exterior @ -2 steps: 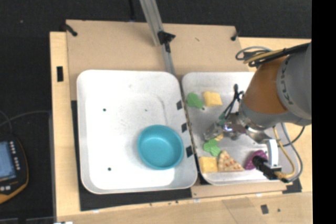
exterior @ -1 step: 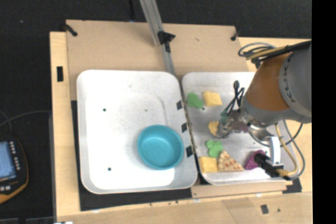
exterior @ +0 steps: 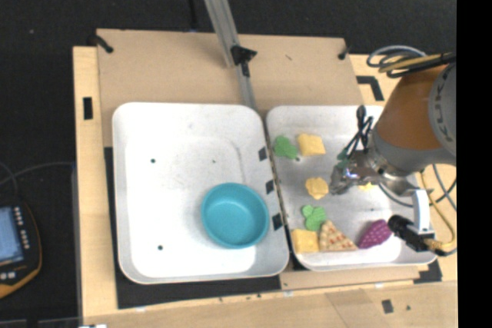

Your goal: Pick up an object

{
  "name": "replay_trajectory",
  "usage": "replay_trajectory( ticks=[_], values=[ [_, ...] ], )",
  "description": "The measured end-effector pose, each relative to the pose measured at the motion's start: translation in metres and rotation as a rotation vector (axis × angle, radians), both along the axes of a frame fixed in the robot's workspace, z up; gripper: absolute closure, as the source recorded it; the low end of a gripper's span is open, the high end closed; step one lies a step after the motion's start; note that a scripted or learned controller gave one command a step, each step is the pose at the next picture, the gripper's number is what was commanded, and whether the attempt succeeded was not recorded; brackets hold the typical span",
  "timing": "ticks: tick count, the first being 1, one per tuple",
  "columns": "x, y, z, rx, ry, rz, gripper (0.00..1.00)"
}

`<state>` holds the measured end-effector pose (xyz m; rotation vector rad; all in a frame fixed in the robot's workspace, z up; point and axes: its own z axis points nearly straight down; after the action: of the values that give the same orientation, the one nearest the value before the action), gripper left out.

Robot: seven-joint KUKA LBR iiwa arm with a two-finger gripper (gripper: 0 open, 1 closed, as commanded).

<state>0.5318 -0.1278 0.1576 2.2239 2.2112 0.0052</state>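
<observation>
Two white bins sit side by side on a light wooden bench (exterior: 192,65). A sheet of brown board lies flat on the bench behind them. The floor around the bench is dark and black. A small screen device (exterior: 14,242) shows at the left edge of the view, down on the floor side. A long grey metal bar (exterior: 219,8) slants down from the top toward the spot where the two bins meet.

The left bin (exterior: 169,142) holds a blue bowl (exterior: 234,215), near its front right corner. The bowl sits upright.

The right bin (exterior: 338,123) holds small toy foods. A green piece (exterior: 285,147) and a yellow piece (exterior: 310,144) lie near the back, just beside each other. Another yellow piece (exterior: 316,187) lies in the middle. At the front there is a green bit (exterior: 313,216), a yellow block (exterior: 304,241), a pizza slice (exterior: 335,237) and a purple piece (exterior: 374,233) — all close together in a row.

The arm (exterior: 411,123) reaches in from the right, with its orange band over the right bin. The gripper (exterior: 344,179) is low in the right bin, just beside the middle yellow piece. It is small and dark here — I cannot tell how wide it is or if it has hold of any toy.
</observation>
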Motion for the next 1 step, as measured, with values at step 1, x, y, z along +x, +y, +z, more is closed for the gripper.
replay_trajectory(
  ticks=[1],
  values=[
    [0.0025, -0.0015, 0.0541, -0.001, -0.002, 0.009, 1.00]
  ],
)
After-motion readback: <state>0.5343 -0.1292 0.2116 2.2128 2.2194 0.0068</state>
